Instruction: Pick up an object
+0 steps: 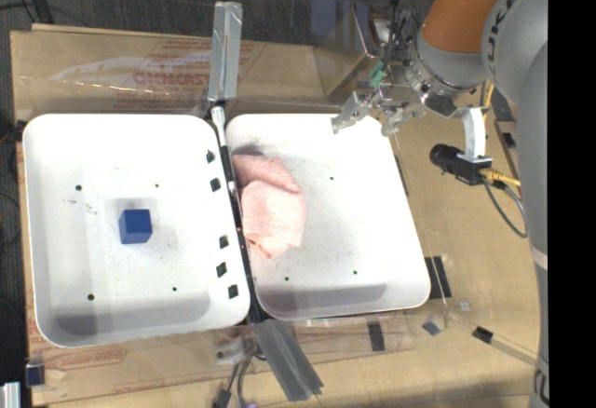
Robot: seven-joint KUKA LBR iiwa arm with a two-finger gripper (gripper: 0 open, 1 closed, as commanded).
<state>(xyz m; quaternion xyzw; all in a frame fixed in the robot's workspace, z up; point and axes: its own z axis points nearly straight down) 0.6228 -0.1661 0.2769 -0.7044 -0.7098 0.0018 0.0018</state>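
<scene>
Lying crumpled, pink cloth well apart from gripper.

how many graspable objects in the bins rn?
2. A blue cube sits in the left bin; a pink cloth lies bunched at the right bin's left side. Something could be hidden under the cloth.
</scene>
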